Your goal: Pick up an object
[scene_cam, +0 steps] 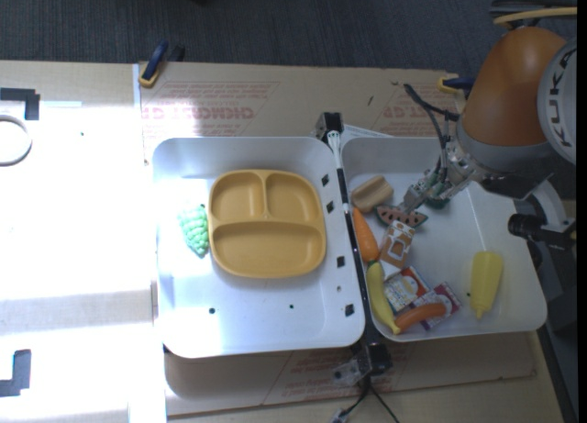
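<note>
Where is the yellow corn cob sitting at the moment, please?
The corn cob lies in the right bin, near its right wall, apart from the pile of packets and the banana along the left side.

Two bins sit side by side: the left bin (183, 320) holds a divided plate (267, 223) at centre, with a knobbly toy (193, 229) touching its left edge. The right bin (514, 316) holds a bread roll (371, 193) at upper left, a carrot (366, 236) and banana (378, 297) along its left wall, and a corn cob (484, 282) at right.

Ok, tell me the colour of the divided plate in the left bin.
The divided plate is a mustard yellow, plain with no pattern, seen clearly in the camera view.
</note>
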`<state>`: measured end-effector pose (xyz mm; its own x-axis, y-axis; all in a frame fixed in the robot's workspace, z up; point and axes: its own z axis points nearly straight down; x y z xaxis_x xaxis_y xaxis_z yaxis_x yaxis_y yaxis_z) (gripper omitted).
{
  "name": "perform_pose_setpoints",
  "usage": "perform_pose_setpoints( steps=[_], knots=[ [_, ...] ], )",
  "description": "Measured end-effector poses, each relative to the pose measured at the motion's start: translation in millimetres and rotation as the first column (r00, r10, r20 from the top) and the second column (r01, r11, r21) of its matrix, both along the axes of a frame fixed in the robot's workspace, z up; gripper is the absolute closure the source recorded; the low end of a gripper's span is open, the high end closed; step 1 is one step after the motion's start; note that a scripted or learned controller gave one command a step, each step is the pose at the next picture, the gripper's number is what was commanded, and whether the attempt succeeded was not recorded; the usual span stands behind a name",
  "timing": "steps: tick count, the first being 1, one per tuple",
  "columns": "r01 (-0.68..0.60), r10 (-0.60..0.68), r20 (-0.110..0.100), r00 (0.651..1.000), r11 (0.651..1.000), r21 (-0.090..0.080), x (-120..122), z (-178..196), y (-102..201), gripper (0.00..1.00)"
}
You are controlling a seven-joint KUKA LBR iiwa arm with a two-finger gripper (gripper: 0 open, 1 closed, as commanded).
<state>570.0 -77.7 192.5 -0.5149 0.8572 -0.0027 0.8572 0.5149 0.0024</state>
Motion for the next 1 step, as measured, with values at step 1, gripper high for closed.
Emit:
perform_pose_setpoints(
  steps=[1],
  knots=[
    [0.249,-0.249,-0.002,0.968,0.968,0.001,5.5,-0.3,34.6,1.0]
  ],
)
